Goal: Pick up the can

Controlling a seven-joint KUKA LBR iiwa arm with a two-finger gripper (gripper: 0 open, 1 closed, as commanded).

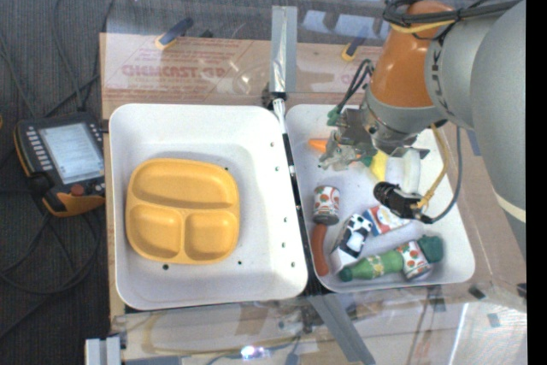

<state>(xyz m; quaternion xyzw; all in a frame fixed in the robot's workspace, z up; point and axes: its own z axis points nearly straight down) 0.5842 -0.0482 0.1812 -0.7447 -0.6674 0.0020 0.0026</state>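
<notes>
- Looking down from the camera view: the small can (326, 203) stands upright in the right bin (461, 265), at about 7 o'clock from the gripper (344, 148).
- Can't tell the claw's state, too cluttered.
- I'd drop straight over the can, avoiding the red sausage toy (319, 248) just below.

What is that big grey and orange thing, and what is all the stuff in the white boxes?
That is a robot arm. A computer program moves it. The picture comes from a camera fixed above the bench, looking down at a slant, and the arm reaches in from the right. Its hand hangs over the top of the right white bin. I cannot tell if it is holding anything. That bin has toy food in it: a small can standing below the hand, a little milk carton, a green bottle and a few more pieces. The left bin holds a yellow tray with three sections. The robot's job is to pick up the can.
</notes>
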